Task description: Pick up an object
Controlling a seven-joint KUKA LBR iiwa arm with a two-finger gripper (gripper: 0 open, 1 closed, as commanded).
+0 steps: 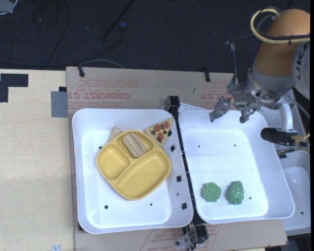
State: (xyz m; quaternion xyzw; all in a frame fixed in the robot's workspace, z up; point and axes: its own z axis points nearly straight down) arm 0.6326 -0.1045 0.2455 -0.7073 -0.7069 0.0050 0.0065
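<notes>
My gripper (231, 115) hangs above the far edge of the right bin (235, 140), its two fingers spread apart and nothing between them. Two green things lie near that bin's front: a bumpy round one (211, 192) and a leafy one (235, 192) to its right, both well below the gripper. In the left bin (89, 140) rests a yellow divided plate (134, 164) with a tan bread-like piece (133, 144) in its upper compartment. A pizza slice (160, 130) lies just beyond the plate's upper right rim.
A black divider (179, 156) runs between the two bins. Cardboard (125, 88) lies under both bins, with a light wooden bench top (26, 156) to the left. Cables lie on the dark floor behind.
</notes>
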